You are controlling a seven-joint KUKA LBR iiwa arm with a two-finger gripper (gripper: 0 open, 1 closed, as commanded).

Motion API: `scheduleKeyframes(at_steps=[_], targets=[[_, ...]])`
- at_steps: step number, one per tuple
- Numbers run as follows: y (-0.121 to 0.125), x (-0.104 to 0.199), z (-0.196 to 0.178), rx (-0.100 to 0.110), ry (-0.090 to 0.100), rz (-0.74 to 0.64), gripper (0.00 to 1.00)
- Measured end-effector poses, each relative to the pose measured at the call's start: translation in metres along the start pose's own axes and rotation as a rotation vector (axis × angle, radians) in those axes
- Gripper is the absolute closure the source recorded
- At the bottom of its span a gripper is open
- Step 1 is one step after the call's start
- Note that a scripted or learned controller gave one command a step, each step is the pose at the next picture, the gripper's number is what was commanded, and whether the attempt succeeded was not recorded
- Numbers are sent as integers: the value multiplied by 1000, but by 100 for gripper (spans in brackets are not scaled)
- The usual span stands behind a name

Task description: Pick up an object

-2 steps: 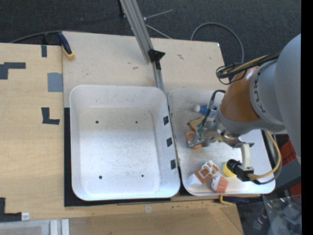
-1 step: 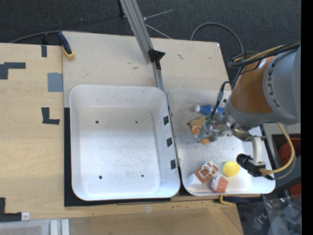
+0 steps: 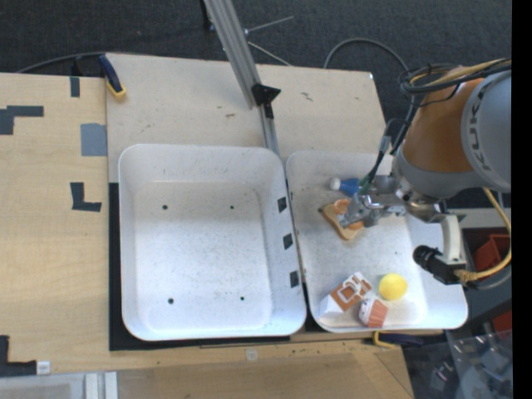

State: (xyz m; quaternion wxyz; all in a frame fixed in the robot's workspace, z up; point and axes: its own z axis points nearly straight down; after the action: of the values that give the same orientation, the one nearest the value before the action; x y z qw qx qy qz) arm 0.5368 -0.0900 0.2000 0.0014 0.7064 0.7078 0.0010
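Objects lie in the right bin [image 3: 432,306]: a tan block [image 3: 339,219] near the middle, a yellow ball [image 3: 393,287] and an orange-and-white box [image 3: 351,291] by the front edge. The hand [image 3: 359,209] sits on the tan block; I cannot tell its grip. The left bin [image 3: 137,248] is beside it.

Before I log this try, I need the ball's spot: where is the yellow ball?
The yellow ball lies in the right bin, near its front edge, just right of the orange-and-white carton and well below the gripper.
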Motion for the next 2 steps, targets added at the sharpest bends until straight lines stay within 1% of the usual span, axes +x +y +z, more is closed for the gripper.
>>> scheduleKeyframes(at_steps=[1,2], targets=[[0,0,-16,3,1,1,100],[6,55,-9,6,2,-4,100]])
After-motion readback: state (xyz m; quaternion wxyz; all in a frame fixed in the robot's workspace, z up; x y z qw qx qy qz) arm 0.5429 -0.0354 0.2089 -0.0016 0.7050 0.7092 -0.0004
